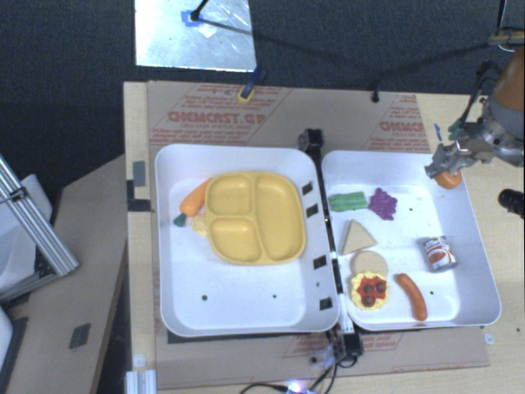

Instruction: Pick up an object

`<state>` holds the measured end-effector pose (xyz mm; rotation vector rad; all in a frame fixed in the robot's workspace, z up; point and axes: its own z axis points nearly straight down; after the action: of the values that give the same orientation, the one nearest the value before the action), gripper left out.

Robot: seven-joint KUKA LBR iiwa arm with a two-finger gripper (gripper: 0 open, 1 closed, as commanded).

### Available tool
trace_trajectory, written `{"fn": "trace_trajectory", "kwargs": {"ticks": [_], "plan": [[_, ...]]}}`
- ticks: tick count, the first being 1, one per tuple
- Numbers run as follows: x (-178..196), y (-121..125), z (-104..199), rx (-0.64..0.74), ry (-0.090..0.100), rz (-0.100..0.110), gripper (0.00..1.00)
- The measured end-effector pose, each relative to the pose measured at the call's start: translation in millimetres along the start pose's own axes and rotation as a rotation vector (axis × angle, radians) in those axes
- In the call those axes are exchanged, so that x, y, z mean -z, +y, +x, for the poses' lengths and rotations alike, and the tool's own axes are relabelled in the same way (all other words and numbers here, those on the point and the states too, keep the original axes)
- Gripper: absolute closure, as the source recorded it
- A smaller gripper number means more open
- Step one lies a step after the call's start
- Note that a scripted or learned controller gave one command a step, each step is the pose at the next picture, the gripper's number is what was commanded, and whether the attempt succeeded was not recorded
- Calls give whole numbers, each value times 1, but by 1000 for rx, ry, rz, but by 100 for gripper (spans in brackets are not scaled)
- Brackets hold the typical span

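pincer [447, 169]: over right bin's [484, 298] far edge; closed on a small orange thing [449, 179], lifted clear so it can be carried | other toys: lying in bin; yellow plate [250, 217] in left bin

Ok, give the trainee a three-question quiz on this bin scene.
1. True or false: the yellow divided plate lies in the left bin.
2. Which item lies nearest the gripper? A) sausage B) purple grapes C) carrot
3. Name the orange thing between the gripper's fingers.

Key: 1 true. 2 B. 3 A small orange object; its kind is unclear.
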<state>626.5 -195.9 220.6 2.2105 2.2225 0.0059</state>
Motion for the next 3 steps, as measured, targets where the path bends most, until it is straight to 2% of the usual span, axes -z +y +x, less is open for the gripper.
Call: {"fn": "trace_trajectory", "kwargs": {"ticks": [2,3], "plan": [[19,-35,102,4,5,7,100],[17,-51,155,4,5,8,100]]}}
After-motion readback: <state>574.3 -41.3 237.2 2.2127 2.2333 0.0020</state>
